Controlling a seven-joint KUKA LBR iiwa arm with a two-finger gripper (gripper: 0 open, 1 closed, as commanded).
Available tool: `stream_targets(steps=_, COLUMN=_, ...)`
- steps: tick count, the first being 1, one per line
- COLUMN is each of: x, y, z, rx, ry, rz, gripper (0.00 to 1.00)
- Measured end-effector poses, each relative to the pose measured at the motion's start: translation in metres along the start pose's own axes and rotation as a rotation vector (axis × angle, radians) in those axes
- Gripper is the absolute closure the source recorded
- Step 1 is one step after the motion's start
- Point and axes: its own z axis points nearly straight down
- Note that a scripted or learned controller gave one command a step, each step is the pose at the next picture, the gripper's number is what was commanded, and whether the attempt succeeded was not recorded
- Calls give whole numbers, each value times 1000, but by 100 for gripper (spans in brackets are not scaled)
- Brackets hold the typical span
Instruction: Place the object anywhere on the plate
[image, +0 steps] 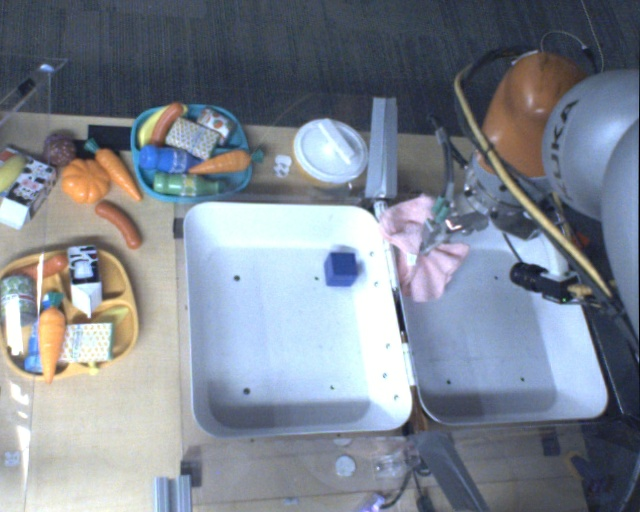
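A crumpled pink cloth (424, 258) lies at the far left of the right bin (520, 385), lapping over the divider between the bins. My gripper (440, 230) reaches in from the right and is shut on the cloth's middle, which bunches into a waist there. A small blue cube (342, 268) sits in the left bin (250, 390), towards its back right. A round white plate-like dish (331, 150) stands on the bench behind the left bin, apart from the gripper.
A grey metal post (378, 150) rises just right of the white dish. Toy food fills a blue bowl (190, 150) at the back and a yellow tray (65, 315) at the left. Loose toy vegetables (100, 180) lie between them.
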Motion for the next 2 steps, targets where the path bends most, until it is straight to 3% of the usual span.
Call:
stream_targets(steps=1, x=1, y=2, z=-41, rx=-2, ry=0, rz=-9, gripper=100)
stream_targets(steps=2, x=47, y=26, z=-33, rx=-4, ry=0, rz=-412, gripper=100)
